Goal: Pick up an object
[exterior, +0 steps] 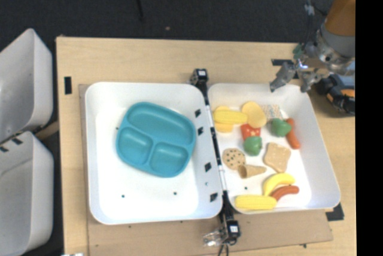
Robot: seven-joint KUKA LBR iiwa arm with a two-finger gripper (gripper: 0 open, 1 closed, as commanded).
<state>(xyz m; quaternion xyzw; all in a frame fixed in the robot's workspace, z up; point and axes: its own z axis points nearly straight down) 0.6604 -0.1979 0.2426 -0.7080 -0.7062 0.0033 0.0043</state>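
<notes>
Jaws: spread apart and carrying nothing, the gripper (pixel 291 76) hangs over the far right corner of the right bin (pixel 320 180).
Target pile: toy food sits in that right bin, well below the jaws; no piece is picked out yet.
Nearest pieces: a yellow round piece (pixel 254 112) and a green pepper (pixel 279 126) with an orange carrot (pixel 292 140) touching it.
Crowding risk: these lie packed close, so one finger could land on a neighbour and shove the lot aside.
Slip risk: the corn cob (pixel 228 118) and banana (pixel 279 181) look rounded and smooth; a pinch off centre would likely squirt them out.
Flat pieces: toast (pixel 277 157) and cookie (pixel 233 157) lie low, and I'd say they are hard to get under.
Wall risk: a descent from here comes near the bin rim.
Left bin (pixel 102 189): holds a blue plate (pixel 155 139), well apart.
Desk (pixel 72 63): bears both bins.
</notes>
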